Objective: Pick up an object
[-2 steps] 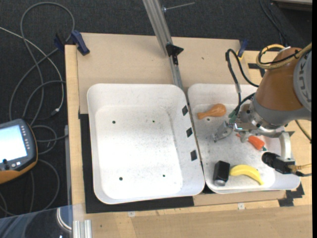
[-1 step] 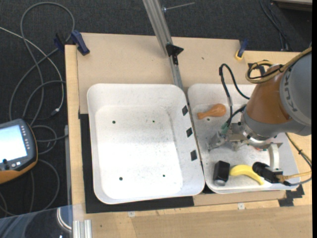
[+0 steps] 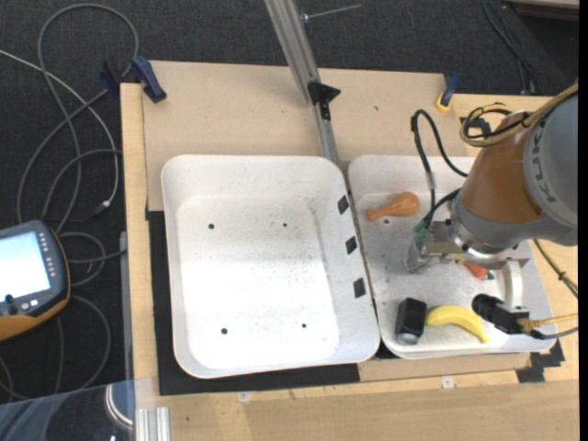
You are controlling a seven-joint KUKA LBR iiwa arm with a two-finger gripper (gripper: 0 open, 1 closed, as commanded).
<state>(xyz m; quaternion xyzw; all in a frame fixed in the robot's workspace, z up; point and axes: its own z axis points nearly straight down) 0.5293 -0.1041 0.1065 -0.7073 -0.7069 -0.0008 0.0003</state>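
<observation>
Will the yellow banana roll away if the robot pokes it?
Probably not. The banana is curved and lies flat, so it would likely spin or slide on the smooth right bin. It looks like a light toy, so a nudge may shift it easily.

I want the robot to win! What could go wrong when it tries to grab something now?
1. The gripper sits over a bare patch of the right bin, so it might close on nothing.
2. The banana and the black block lie nearly touching by the bin's near wall, so reaching for one could push the other or pinch both.
3. The orange drumstick toy looks rounded, so it might slip out.
</observation>
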